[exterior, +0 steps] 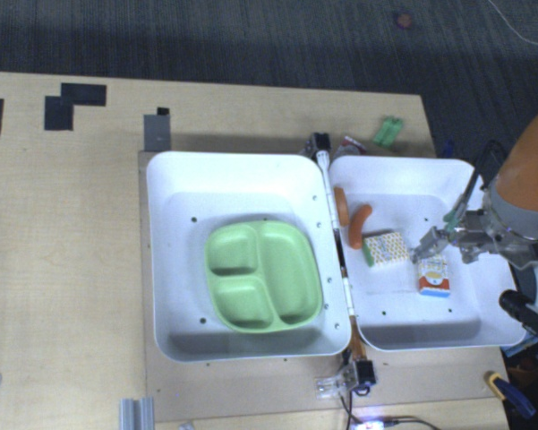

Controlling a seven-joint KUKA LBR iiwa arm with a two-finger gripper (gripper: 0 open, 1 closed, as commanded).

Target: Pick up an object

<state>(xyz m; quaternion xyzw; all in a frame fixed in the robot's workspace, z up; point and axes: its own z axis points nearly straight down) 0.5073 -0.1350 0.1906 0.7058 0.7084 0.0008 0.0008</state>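
Looming at the right edge of the frame, the grey arm (524, 213) with its orange band reached into the right-hand white bin (403, 182). Its gripper (430, 243) hung low over the bin floor, though whether it was parted or closed could not be told. Just below its tip lay a small red-and-white carton (435, 279). Left of it sat a speckled, green-edged box (384, 247), then two orange sausage-shaped pieces (351, 219) by the bin's left wall. A smooth green three-compartment plate (263, 275) filled the left bin (175, 240).
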